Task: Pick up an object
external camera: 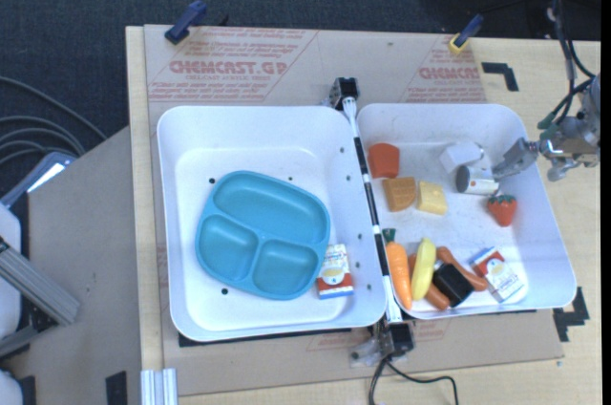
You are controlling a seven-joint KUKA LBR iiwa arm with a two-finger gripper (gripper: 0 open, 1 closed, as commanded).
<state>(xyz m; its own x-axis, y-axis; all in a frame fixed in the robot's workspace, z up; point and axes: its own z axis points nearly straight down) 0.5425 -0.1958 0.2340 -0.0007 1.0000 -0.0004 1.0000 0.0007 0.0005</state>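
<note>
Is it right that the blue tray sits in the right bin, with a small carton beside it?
Not quite. The camera view shows the blue tray in the left bin, not the right one. The small carton does sit beside it, at its lower right corner.

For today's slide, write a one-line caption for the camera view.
Gripper at right bin's edge above toy foods; blue tray in left bin.

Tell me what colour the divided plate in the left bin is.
Light blue; the divided plate shows clearly in the overhead camera view.
</note>
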